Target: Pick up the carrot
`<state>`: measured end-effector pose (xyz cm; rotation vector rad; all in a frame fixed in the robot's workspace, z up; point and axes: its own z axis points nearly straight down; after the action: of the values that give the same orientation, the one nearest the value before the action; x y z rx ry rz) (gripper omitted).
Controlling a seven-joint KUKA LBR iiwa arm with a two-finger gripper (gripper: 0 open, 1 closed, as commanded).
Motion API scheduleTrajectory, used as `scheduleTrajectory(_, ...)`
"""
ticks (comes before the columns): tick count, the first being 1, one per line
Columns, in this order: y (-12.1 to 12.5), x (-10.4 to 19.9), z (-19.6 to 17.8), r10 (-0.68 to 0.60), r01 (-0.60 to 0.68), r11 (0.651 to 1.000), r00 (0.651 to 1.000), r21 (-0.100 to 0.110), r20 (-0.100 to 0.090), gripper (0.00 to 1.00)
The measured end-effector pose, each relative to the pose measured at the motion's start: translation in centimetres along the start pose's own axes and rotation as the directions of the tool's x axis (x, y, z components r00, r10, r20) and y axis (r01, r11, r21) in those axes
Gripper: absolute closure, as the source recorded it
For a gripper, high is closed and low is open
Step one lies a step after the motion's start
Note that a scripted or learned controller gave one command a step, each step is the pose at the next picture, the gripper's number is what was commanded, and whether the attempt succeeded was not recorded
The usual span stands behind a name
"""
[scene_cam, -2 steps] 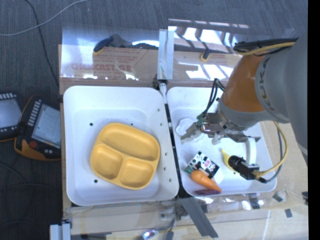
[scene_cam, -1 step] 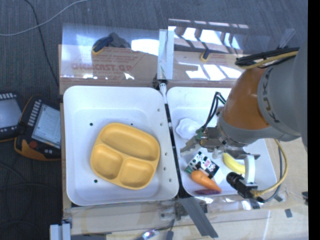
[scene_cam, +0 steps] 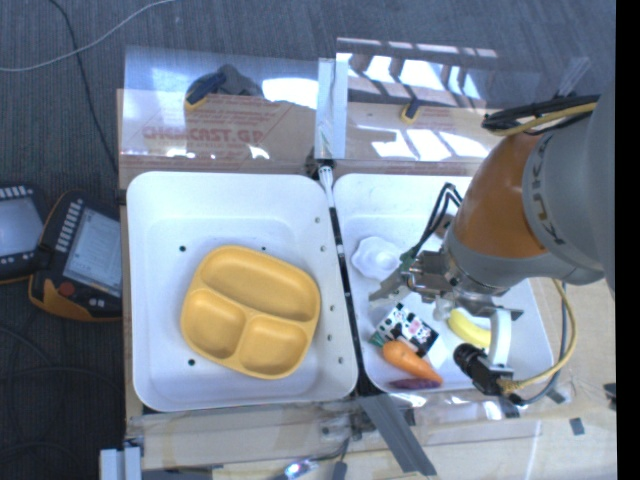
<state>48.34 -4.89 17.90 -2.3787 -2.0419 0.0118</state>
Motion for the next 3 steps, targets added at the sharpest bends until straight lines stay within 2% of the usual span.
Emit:
scheduleTrajectory(1, -0.03, 0.41, -0.14, -0.002, 0.002, 1.0, 1.0, -0.001, -0.001, 0.0)
scheduleTrajectory(2, -0.03, 0.48, -0.58, -0.004, 0.004, 1.0, 1.0, 0.009, 0.001, 1.0)
scheduleTrajectory(3, -0.03, 0.47, -0.58, -0.004, 0.004, 1.0, 1.0, 0.009, 0.001, 0.0)
